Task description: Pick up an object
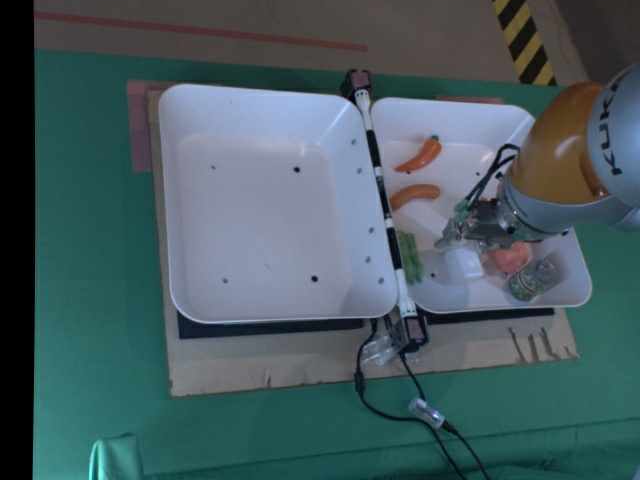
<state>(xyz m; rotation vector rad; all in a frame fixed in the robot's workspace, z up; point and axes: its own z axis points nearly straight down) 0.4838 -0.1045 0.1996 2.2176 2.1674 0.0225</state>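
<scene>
At the very front, a bit of green cloth sits at the bottom edge of the table. The table has a green cover. One black cable curls across it, with a small clear plug part near its middle.

Next comes one flat sheet of brown cardboard. Two white bins sit on it, side by side. A thin black and white bar runs between them.

The left bin is the bigger one. It has a few small dark dots on its floor.

The right bin has the things to pick from. In its near corner lies one small round can with a green label. Just beside the can is one pink-red thing, partly hidden by the arm. Near these is one white cup-like thing, sitting right under the pincer. One long green thing lies along the bin's left wall. Farther back lies one brown sausage shape. Farther still lies one orange carrot with a green top. That makes six things in this bin.

One arm reaches in from the right. It is grey with a big orange part. The pincer hangs low over the white cup-like thing. I cannot tell how wide it is open, and I cannot tell whether it grips anything.

Far back, past the table, the floor has one red line and one strip of yellow and black stripes.
</scene>
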